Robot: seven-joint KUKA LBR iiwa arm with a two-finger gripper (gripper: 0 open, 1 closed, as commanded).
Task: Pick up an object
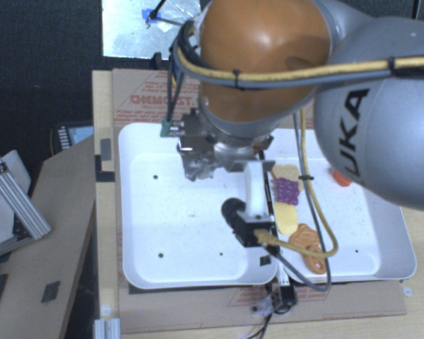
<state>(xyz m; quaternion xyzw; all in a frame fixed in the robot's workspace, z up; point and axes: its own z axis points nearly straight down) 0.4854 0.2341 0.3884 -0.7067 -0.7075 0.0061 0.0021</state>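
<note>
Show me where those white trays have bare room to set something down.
Left bin: bare floor from left wall to arm. Right bin: crowded along the divide, where a purple piece, a yellow piece and an orange piece cluster.

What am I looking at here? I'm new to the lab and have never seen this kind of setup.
One camera, fixed above a bench, looks down at a slant. The big grey and orange shape is a robot arm reaching in from the right. Its end effector hangs over the left white bin. The right bin holds a purple piece, a pale yellow piece, an orange pretzel-shaped piece and a small red-orange piece. Whether anything is held, I cannot tell.
</note>
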